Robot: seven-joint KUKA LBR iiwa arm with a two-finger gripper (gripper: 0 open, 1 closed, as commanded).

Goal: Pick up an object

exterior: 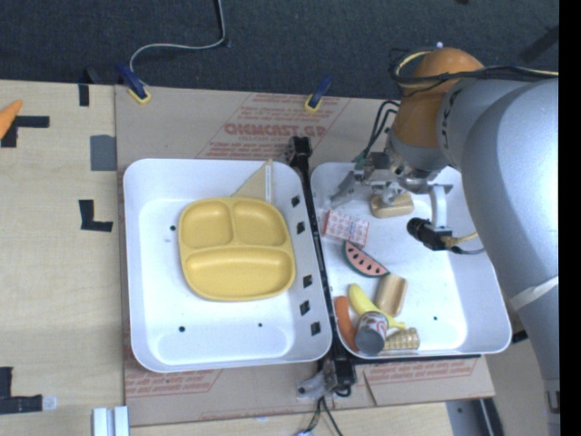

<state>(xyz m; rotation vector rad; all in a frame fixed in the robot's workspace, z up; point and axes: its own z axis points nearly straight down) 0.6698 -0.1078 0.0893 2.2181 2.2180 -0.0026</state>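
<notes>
My gripper hangs low over the far part of the right bin, close to the divider between the bins. A tan block lies just below and to the right of it, touching or nearly touching it. A red-and-white patterned packet sits in front of the gripper. Further forward lie a watermelon slice, a tan cylinder, a banana, a carrot, a grey can and a corn cob.
The left bin holds a yellow divided plate. The grey arm covers the right side of the right bin. A black divider strip runs between the bins.
</notes>
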